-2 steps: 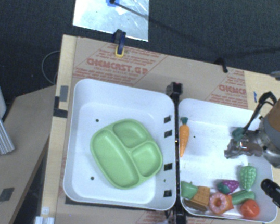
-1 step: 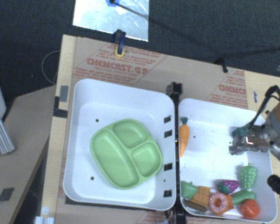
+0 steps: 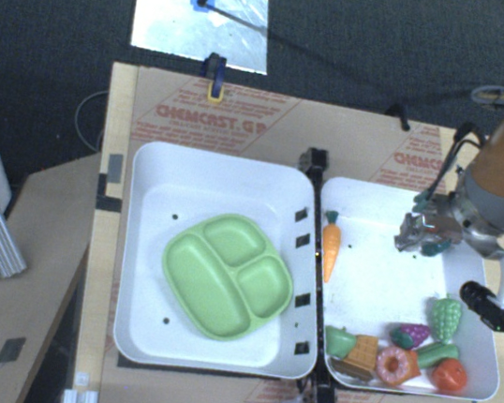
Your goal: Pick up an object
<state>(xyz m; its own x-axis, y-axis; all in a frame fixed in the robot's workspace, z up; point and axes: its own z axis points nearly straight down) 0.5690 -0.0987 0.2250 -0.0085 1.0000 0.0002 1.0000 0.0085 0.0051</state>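
Arm enters from right, gripper [image 3: 415, 233] low over upper part of right bin [image 3: 380, 292]. Finger state: cannot tell, too small and blurred; something teal near the tips, unclear what. Carrot [image 3: 330, 243] lies along right bin's left wall, well apart from gripper. Toy food clustered in lower right corner: grapes [image 3: 445, 318], purple piece [image 3: 409, 336], donut [image 3: 392, 365], tomato [image 3: 450, 374], brown block [image 3: 362, 355]. Left bin [image 3: 159, 191] holds green divided plate [image 3: 227, 276]
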